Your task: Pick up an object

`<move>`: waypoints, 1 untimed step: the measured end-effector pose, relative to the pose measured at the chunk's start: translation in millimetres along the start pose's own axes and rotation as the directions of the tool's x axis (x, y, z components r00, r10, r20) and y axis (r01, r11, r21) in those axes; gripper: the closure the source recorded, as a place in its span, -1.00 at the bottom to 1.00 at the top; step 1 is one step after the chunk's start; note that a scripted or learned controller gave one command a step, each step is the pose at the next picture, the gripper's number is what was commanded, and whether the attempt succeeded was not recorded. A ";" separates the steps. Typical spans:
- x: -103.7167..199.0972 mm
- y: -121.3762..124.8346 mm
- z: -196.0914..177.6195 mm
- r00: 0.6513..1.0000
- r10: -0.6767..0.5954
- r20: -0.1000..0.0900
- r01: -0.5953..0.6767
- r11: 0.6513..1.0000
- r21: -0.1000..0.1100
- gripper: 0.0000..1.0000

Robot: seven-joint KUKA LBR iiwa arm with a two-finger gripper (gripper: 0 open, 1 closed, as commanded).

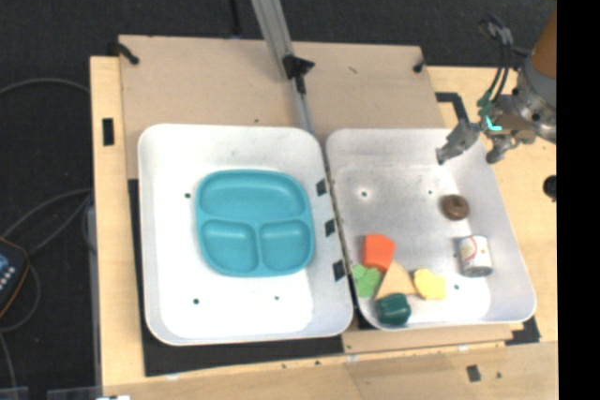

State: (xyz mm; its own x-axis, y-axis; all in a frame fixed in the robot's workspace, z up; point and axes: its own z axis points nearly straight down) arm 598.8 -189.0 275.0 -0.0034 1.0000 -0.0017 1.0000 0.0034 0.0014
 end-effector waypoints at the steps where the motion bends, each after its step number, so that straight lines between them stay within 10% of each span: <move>1: 8.4 -3.8 50.6 1.000 0.002 -0.001 -0.002 1.000 0.005 -1.00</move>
State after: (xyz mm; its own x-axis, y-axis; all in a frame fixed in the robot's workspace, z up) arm 595.0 -180.7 224.4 -0.0014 1.0000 -0.0010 1.0000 0.0014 -0.0038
